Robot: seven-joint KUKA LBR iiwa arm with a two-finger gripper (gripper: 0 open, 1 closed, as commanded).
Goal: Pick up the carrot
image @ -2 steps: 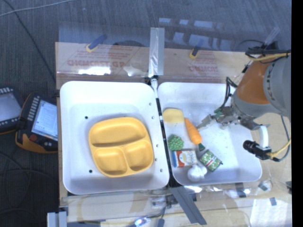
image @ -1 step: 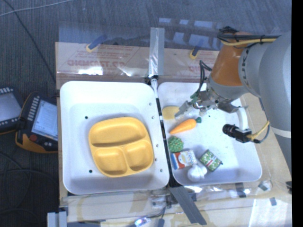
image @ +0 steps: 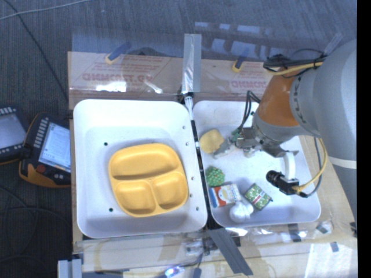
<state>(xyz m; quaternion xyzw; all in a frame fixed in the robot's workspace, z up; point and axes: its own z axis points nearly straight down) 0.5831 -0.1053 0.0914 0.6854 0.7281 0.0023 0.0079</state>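
Dark grey carpet point(image: 116, 16) surrounds the bench, with thin cables trailing across it at the top left and a teach pendant point(image: 49, 152) with an orange casing and lit screen lying at the far left. Brown cardboard point(image: 122, 71) (printed lettering reads upside down) lines the bench behind the two white bins.

In the left bin point(image: 87, 126) sits a yellow compartment tray point(image: 149, 178). In the right bin point(image: 301, 210) lie a pale yellow lump point(image: 211, 139), a green knobbly piece point(image: 214, 175), a small red-and-white carton point(image: 225, 194), a green can point(image: 257, 196) and a white object point(image: 241, 212) by the near wall. No carrot can be made out with certainty among them.

From the right the arm reaches over the right bin, its orange band point(image: 278, 103) above the wrist. Its gripper point(image: 246, 146) hangs low, just right of the yellow lump; how it is set cannot be told from above.
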